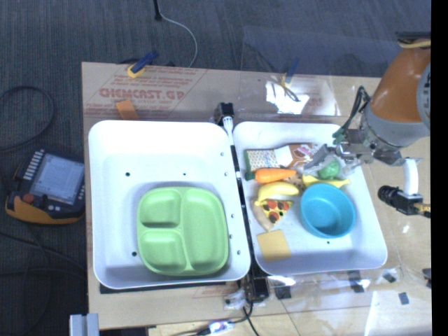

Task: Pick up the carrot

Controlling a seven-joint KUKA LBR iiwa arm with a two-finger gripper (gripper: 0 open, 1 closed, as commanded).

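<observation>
Camera view first, reading from the left: you have the left bin (pixel 105 187) holding a green divided plate (pixel 183 231), nothing there to trouble you. Cross into the right bin (pixel 371 250) and you'll find the carrot (pixel 274 176) lying on its side near the middle of the pile, thick end to the left, leafy green end to the right, with a banana (pixel 276 191) just below it and touching, and a blue bowl (pixel 327 210) lower right. It looks like a toy: judge it light, stiff and smooth, so likely to slip or roll. Pinch it across the thick orange body, clear of the banana. Further right, the gripper (pixel 336 152) hangs over the bin's upper right; you can't tell how it is set.
</observation>
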